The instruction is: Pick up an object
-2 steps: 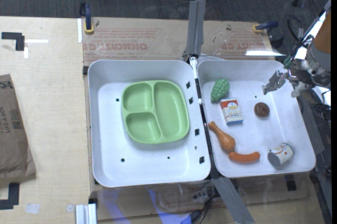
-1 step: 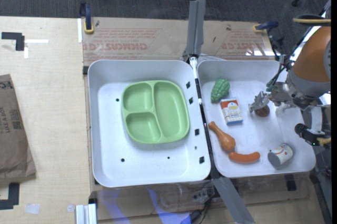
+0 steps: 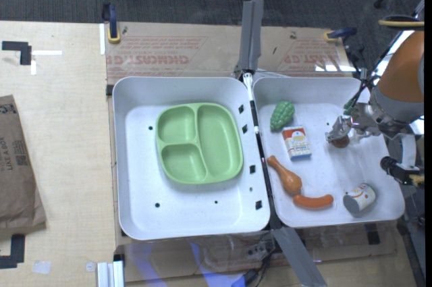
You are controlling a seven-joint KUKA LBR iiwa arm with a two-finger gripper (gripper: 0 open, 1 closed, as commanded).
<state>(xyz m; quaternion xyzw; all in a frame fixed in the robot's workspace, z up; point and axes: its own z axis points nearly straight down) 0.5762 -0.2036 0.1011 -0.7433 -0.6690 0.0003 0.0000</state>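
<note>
Camera view: jaws [image 3: 339,133] low in right bin [image 3: 378,215], can't tell grip state. Nearby: small carton [image 3: 297,143], green toy [image 3: 282,115], sausage [image 3: 313,200]. Left bin [image 3: 131,208] holds green tray [image 3: 200,142].

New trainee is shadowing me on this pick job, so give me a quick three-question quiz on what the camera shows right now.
1. True or false: the green divided plate lies in the left bin.
2. Which toy lies nearest the right bin's front edge? A) green leafy toy B) sausage C) small carton
3. Fill in: the end effector hovers over the ____ bin.

Key: 1 true; 2 B; 3 right.
</note>
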